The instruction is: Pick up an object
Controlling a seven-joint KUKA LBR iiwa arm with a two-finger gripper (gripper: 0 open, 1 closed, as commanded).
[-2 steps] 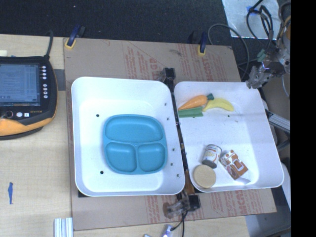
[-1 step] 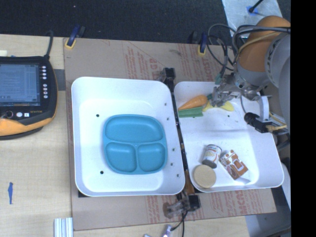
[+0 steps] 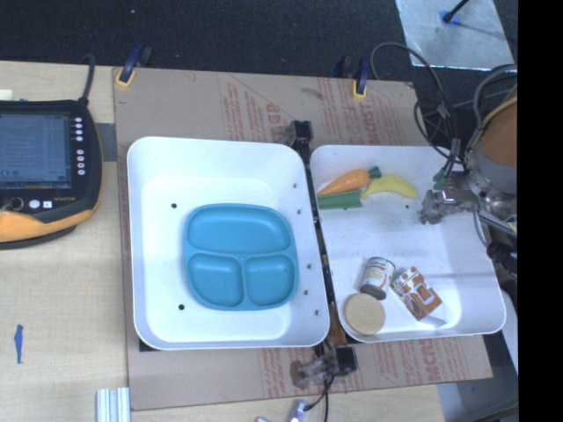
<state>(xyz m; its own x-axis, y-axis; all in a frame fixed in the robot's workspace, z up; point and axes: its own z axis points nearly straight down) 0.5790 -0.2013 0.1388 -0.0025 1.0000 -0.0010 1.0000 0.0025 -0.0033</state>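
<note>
Teach pendant [image 3: 40, 170] left of bins; cardboard sheet [image 3: 220, 112] beneath.

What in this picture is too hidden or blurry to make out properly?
- End effector, camera view: small and blurred, so its grip is unclear.
- Arm: cut off at the right.
- Small can and packet: labels too small to read.
- Handheld screen: cut off at the left edge.

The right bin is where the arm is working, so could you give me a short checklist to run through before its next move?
1. Gripper over the right bin: ok.
2. Fingers open: cannot tell.
3. Gripper holding something already: cannot tell.
4. Carrot and banana close to the gripper: ok.
5. Can and round lid lying apart: not ok, they touch.
6. Blue plate outside the working bin: ok.
</note>
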